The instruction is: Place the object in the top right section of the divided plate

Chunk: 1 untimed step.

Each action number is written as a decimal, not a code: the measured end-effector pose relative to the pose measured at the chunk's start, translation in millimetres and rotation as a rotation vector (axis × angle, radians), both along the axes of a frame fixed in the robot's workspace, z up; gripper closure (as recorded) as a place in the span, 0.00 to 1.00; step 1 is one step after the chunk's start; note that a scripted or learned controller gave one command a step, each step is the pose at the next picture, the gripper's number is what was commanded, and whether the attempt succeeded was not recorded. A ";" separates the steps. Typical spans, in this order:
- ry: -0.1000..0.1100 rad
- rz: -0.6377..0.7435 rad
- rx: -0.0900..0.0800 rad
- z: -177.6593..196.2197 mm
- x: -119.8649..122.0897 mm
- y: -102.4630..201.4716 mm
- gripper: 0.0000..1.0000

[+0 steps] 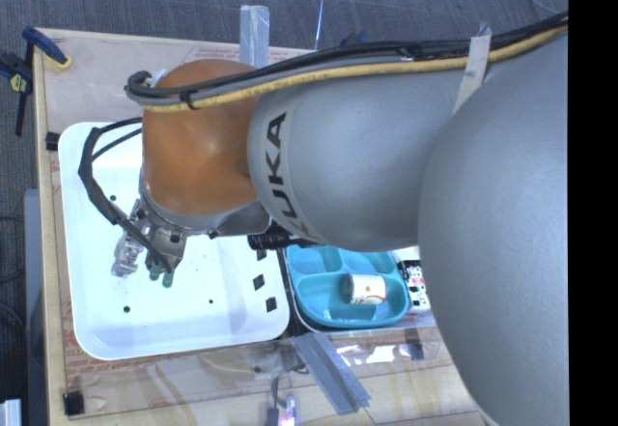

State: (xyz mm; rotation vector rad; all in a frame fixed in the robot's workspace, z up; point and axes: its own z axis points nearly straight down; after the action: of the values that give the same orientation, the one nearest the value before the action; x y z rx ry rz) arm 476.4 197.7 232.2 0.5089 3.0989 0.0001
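Observation:
The blue divided plate [319, 303] sits in the right bin, with its upper part hidden under the arm. A small white cylinder with an orange band [366, 290] lies on its side inside the plate, in the compartment below the visible divider ridge. I cannot tell which section that is. My gripper [145, 262] hangs low over the left white bin [106, 342], well to the left of the plate and apart from the cylinder. The orange wrist band and the grey arm cover much of both bins.
Two small black pieces [259, 281] [271, 302] lie near the left bin's right wall. A few dark specks dot its floor. Black cables loop beside the wrist at the bin's upper left. A printed card [413, 281] lies just right of the plate.

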 end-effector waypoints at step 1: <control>-0.001 0.267 0.000 4.9 -0.3 20.9 1.00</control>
State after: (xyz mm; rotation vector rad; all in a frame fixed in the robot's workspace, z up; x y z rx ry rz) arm 476.1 218.6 237.1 0.0918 3.1383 0.0005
